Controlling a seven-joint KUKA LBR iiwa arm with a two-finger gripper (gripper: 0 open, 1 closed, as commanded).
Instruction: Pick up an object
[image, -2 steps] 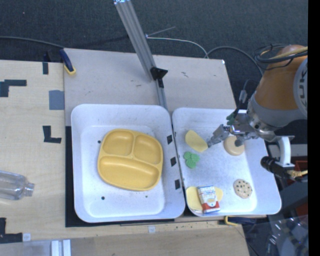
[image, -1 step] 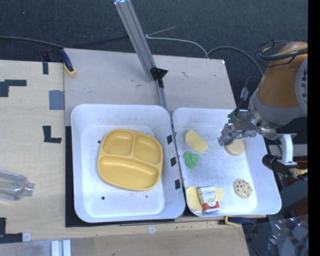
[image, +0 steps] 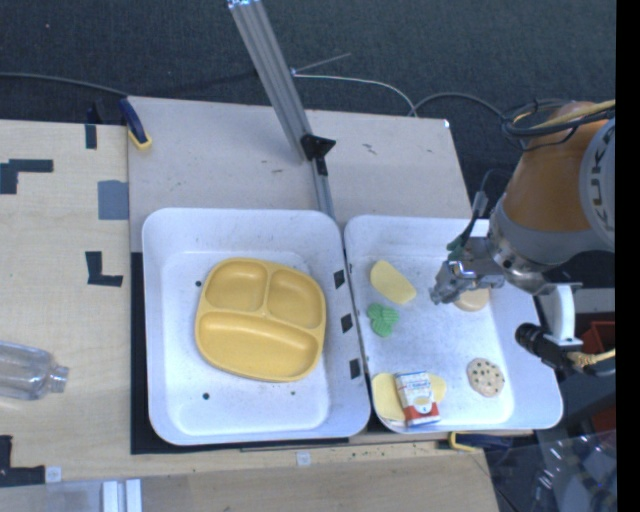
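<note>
Two white bins (image: 160, 300) on desk (image: 220, 160), one yellow divided plate (image: 262, 318), one cookie (image: 485, 377), one carton (image: 417, 397), gripper (image: 450, 290) low in right bin, finger state cannot be told.

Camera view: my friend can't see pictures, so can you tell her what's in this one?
A grey and orange robot arm's gripper hangs low in the right white bin, among a yellow block, a green toy, a cookie and a small carton. The left white bin holds a yellow divided plate.
</note>
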